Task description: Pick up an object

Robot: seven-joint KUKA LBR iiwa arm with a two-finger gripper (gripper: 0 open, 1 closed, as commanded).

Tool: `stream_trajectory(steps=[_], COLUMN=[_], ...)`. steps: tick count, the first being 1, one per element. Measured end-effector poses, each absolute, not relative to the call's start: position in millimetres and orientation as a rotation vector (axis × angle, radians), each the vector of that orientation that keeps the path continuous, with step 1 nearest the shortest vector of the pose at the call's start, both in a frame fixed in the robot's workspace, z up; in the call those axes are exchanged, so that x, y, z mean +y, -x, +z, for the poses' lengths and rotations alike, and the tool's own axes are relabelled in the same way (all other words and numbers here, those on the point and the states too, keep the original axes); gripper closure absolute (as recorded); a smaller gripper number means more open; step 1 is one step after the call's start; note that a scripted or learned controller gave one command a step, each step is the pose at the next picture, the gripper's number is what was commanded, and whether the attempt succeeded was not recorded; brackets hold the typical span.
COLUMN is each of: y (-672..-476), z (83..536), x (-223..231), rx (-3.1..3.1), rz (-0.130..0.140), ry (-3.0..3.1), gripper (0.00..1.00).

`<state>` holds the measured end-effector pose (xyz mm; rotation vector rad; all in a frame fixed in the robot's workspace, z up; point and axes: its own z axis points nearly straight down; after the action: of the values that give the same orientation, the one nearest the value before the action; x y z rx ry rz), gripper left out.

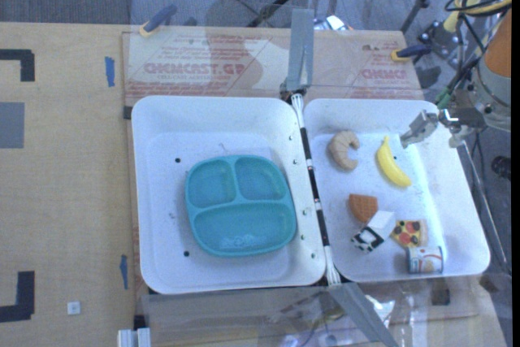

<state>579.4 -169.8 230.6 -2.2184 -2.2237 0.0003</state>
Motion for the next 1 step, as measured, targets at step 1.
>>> stream_trajectory(steps=[1], y=[-589.7], z=[117.4], x=[-152.5], rx=[-2.257], rz=[-0.001], ry=[2.187], gripper=[0.00])
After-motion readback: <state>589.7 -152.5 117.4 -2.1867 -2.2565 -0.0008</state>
